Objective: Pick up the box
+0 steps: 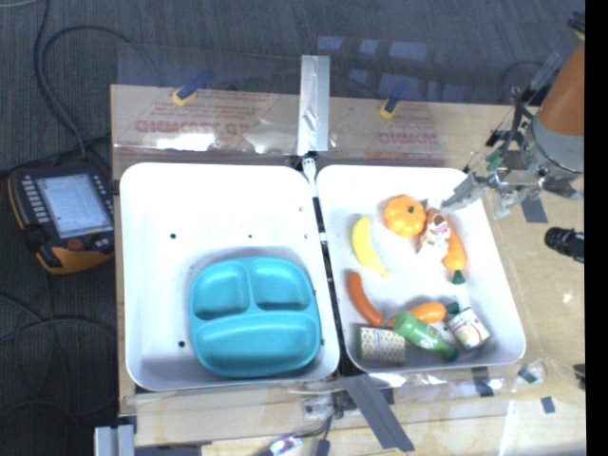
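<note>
Gripper [465, 195] poised over the 1 o'clock edge of the right bin [410, 275]; impossible to tell whether spread or pressed together. Just at its 8 o'clock: small carton [437, 233], orange fruit [405, 215], carrot [456, 253]. Farther out, box [383, 345] lying flat at the bin's 6 o'clock wall, touching the green bottle [424, 334] at its 3 o'clock, well apart from the gripper.

Best approached from straight above, closing across the box's short sides and keeping clear of wall and bottle. Likely snag: bottle dragged along.

Speckled print on the box, no legible words. Red lettering on the sheet [190, 122] at 12 o'clock, unreadable.
</note>
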Available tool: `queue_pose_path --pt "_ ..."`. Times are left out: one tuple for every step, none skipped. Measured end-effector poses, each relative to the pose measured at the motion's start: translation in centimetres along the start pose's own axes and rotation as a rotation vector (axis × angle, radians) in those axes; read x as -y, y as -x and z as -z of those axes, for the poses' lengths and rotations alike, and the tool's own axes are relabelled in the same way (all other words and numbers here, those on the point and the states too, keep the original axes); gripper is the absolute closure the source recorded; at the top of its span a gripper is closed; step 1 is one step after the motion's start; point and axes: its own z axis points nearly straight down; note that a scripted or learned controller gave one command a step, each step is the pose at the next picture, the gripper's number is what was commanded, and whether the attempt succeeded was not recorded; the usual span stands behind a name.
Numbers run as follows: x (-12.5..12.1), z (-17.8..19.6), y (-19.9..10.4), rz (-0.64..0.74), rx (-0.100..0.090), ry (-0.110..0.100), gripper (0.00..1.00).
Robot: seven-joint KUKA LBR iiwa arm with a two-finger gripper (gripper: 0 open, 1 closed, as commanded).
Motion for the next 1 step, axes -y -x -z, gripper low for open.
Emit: queue_pose_path --pt "6.87 2.17 -1.89 0.269 0.001 0.001 0.0"
